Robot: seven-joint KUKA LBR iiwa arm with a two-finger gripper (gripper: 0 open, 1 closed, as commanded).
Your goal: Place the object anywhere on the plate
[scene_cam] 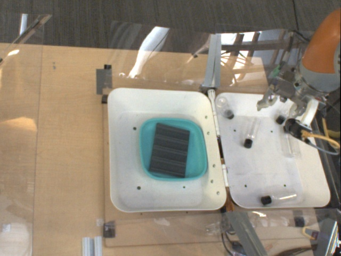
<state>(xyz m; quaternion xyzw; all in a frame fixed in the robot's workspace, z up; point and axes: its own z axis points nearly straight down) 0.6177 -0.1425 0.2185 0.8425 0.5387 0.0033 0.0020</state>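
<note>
We look down on a light wooden counter (pixel 53 159); beyond its far edge the floor (pixel 133 4) is dark grey and ribbed; clear panels (pixel 154 52) stand along the back and throw bright white glare; a grey metal post (pixel 212 63) rises at the rear between the two white bins (pixel 122 185); a small dark bracket (pixel 104 80) sits at the left bin's far corner; cables and metal framing (pixel 250 239) show below the near edge; light is even and bright.

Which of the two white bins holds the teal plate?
The left bin. The teal plate lies in its middle with a dark ridged block on it; the right bin holds small clear tubes.
</note>
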